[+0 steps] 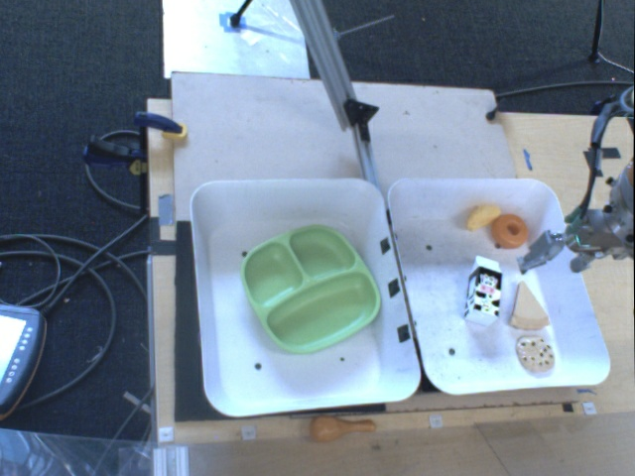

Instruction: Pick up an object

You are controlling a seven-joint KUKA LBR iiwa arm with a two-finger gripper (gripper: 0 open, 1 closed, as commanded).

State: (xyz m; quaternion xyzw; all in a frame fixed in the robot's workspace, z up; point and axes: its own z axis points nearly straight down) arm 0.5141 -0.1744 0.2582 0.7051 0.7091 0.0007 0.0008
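A metal pole (327, 53) slants across the bench's (268, 127) far edge toward the seam between the bins. A blue and yellow clamp (159, 125) grips the bench's left edge, with cables (60, 256) and a tablet (15, 350) on the dark carpet (69, 48) beyond.

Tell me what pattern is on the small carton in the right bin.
The carton is white with black cow-like patches, seen in the camera view.

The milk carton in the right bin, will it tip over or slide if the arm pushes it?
The carton looks tall for its small base, so a high push would probably tip it. It seems boxy and stiff, likely light, so a low push may slide it across the smooth bin.
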